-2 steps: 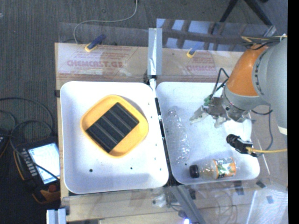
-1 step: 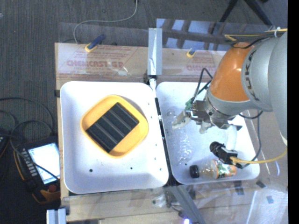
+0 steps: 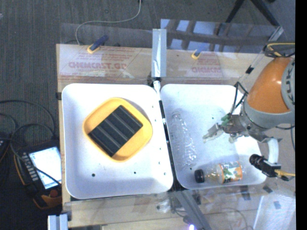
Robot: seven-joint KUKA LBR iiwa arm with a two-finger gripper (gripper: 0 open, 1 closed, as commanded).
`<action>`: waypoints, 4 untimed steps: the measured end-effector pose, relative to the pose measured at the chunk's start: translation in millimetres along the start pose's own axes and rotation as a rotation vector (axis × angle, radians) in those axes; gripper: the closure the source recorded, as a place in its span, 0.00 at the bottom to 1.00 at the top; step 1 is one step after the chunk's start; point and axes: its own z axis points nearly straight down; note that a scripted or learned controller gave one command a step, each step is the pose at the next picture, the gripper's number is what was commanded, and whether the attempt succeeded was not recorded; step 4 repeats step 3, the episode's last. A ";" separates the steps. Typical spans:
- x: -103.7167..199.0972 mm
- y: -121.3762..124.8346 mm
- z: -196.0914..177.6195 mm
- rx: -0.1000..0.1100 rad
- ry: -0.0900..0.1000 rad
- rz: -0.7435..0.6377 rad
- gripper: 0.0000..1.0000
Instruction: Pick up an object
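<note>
Two white bins on a counter (image 3: 110, 66)
The hand (image 3: 213, 132) hangs over the right bin (image 3: 201, 97); I cannot tell its grip. Dark carpet (image 3: 33, 28) lies around.

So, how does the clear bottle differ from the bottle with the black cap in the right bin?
The clear bottle looks colourless, while the black-capped bottle holds amber liquid and has a coloured label. The clear bottle lies along the right bin's left wall; the black-capped bottle lies across its near edge. Both lie on their sides in that bin.
</note>
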 end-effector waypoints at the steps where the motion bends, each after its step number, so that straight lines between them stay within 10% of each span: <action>1: 31.2 -23.9 75.2 -0.022 -0.009 -0.018 0.00; 2: -28.8 10.1 74.2 -0.012 -0.002 -0.027 0.00; 3: -11.8 102.9 75.2 -0.005 -0.002 0.093 0.00; 4: -11.8 102.9 75.2 -0.005 -0.002 0.093 0.00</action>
